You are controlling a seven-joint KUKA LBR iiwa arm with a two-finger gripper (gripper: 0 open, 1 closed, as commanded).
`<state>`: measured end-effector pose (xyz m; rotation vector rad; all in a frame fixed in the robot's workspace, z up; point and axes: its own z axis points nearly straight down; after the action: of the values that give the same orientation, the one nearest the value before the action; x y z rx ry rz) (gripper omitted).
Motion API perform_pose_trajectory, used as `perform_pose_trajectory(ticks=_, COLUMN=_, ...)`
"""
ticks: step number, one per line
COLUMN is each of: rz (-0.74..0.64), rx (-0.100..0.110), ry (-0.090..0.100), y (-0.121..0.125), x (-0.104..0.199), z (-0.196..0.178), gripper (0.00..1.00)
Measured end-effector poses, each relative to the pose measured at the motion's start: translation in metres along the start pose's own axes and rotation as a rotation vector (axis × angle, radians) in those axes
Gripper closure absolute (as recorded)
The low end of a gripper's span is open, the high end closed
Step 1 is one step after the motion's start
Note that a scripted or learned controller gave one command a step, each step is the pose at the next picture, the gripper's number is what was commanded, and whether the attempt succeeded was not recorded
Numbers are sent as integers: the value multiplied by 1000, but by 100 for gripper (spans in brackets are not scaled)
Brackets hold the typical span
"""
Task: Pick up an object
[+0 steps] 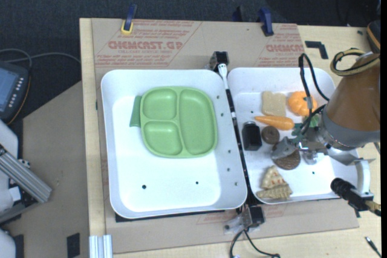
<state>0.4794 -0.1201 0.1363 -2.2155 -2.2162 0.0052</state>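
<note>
Nearest, by the front edge of the right bin (pixel 320 190), lies a tan wedge-shaped piece (pixel 275 184). Just beyond it the claw (pixel 294 152) hangs low over a brown round item (pixel 286 160); how it stands, wide or narrow, cannot be told. Further back sit a black block (pixel 251 135), a carrot (pixel 275 121), a pale slice (pixel 273 104) and an orange fruit (pixel 297 103). In the left bin (pixel 121 130) a green divided plate (pixel 178 121) rests toward the far edge.
</note>
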Motion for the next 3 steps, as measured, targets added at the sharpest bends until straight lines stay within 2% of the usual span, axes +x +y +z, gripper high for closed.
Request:
perform_pose_trajectory(ticks=1, rz=1, rx=-6, ry=-3, y=0, x=0, z=52, gripper=0)
perform_pose_trajectory(ticks=2, rz=4, rx=-17, ry=-8, y=3, x=-2, z=37, gripper=100)
perform_pose_trajectory(ticks=3, rz=-1, rx=-13, ry=-5, y=5, x=4, z=-7, gripper=100)
